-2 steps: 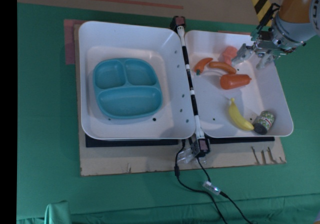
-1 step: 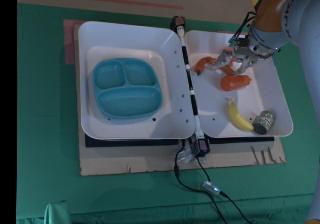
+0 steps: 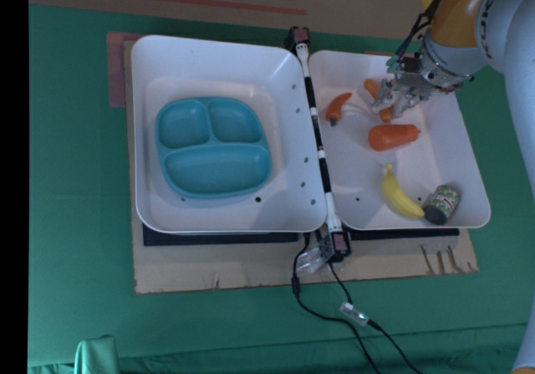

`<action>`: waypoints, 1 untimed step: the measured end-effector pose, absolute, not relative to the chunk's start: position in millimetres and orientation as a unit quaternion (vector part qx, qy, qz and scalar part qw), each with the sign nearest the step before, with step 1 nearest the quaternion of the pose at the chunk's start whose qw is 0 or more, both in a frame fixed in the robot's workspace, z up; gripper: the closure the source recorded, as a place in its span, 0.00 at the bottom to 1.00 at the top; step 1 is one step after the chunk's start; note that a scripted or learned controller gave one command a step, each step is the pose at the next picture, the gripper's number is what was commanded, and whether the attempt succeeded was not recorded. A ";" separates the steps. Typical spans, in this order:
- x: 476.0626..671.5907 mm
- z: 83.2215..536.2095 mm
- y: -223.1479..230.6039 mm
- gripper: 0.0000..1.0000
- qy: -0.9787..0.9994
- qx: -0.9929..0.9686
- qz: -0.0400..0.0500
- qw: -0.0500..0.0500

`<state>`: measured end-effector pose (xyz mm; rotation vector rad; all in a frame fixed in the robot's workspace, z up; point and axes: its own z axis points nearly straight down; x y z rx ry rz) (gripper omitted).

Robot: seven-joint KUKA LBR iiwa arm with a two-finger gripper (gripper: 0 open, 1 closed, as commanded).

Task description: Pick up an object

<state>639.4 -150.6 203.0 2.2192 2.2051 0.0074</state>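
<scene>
My gripper [image 3: 394, 101] hangs low over the far part of the right bin [image 3: 468, 163], directly above a small orange piece [image 3: 372, 88] that it partly hides. Just in front of it lies a fat orange carrot [image 3: 394, 136]. To its left is a small orange pepper with a green stem [image 3: 338, 106]. A yellow banana [image 3: 399, 194] and a dark jar with a green label [image 3: 441, 203] rest near the bin's front right corner.
The left bin [image 3: 150, 71] holds a teal divided plate [image 3: 213, 146]. A black-and-white rod [image 3: 316, 125] runs between the bins. Cables [image 3: 334, 297] trail over the front of the bench.
</scene>
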 end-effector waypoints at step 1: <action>620.0 298.3 -120.9 1.00 0.706 0.708 0.001 0.003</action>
